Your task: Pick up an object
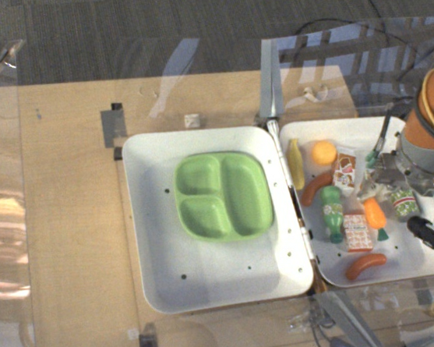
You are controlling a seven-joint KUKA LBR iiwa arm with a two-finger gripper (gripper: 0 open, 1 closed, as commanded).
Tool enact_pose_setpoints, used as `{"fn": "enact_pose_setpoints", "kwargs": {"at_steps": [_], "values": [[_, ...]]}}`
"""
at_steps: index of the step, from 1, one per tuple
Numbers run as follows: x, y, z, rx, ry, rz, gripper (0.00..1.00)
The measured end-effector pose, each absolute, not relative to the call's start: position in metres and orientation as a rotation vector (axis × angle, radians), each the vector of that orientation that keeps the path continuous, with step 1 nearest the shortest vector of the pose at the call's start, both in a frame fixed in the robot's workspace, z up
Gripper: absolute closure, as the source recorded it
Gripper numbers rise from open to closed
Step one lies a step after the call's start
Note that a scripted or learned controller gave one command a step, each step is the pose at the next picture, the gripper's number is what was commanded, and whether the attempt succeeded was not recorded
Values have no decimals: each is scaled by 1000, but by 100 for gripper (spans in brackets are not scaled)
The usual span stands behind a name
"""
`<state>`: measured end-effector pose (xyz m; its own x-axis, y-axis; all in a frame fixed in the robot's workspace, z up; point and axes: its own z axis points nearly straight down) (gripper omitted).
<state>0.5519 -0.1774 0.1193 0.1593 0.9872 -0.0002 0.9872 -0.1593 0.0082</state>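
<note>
2 shallow white bins side by side on the wooden worktop (74,225). Left bin (163,277): holding 1 green plate (224,195) with 3 compartments, set a little toward the far side. Right bin (331,269): crowded with small toy foods (all lying loose on the floor of the bin) — yellow banana (296,163) along the left wall, orange ball (323,152) just beside it, reddish sausage (316,187) slanting below, green bottle (333,213) near the middle, red-and-white carton (345,171) toward the far side, another red-and-white packet (357,232) by the bottle, orange carrot-like piece (374,213) touching that packet, second sausage (365,266) near the front edge. Grey arm (432,134) with orange band reaching in from the right; gripper (386,173) low over the right bin near the carrot piece. Cannot tell its state, nor whether anything sits in it.
</note>
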Motion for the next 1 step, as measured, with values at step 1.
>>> {"fn": "enact_pose_setpoints", "kwargs": {"at_steps": [1], "values": [[548, -112, 232, 2485, 1914, 8, 100]]}}
